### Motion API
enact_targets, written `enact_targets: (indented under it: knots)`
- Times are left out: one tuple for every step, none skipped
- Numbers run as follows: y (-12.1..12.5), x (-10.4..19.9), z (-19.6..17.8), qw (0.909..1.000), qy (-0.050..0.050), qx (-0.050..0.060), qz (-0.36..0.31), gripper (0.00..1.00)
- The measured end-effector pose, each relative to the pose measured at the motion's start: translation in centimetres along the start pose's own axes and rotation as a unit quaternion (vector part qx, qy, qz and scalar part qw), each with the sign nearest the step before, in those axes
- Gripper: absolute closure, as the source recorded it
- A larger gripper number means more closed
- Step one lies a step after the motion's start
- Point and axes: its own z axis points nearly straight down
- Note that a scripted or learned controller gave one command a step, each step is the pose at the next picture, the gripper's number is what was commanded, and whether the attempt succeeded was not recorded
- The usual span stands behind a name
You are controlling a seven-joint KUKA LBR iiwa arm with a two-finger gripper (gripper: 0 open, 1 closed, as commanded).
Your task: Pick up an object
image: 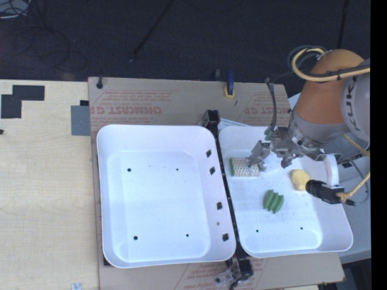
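In the right bin, the end effector hangs just above a speckled green-and-white block; whether it grips cannot be told. A green ridged object and a yellow piece lie nearby, apart, and the left bin sits beside on the cardboard-covered tabletop.

Left bin lies open; right bin holds scattered objects.

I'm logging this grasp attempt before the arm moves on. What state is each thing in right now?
Pincer: low in the right bin, directly over the sponge's right end; grip not discernible.
Green-edged sponge: lying flat on the right bin's floor, near its left wall.
Green ridged object: lying on the right bin's floor, apart from the pincer.
Yellow object: resting on the right bin's floor, untouched.
Right bin: holds all three objects.
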Motion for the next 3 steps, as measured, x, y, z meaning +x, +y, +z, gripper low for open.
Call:
enact_targets:
  knots:
    - [-8.2,-1.6,10.0,1.0,0.001,0.007,0.002,0.0]
    - [-10.9,-3.6,-9.2,1.0,-0.002,-0.008,0.001,0.0]
    - [0.4,-5.2,-17.0,1.0,-0.003,-0.009,-0.002,0.0]
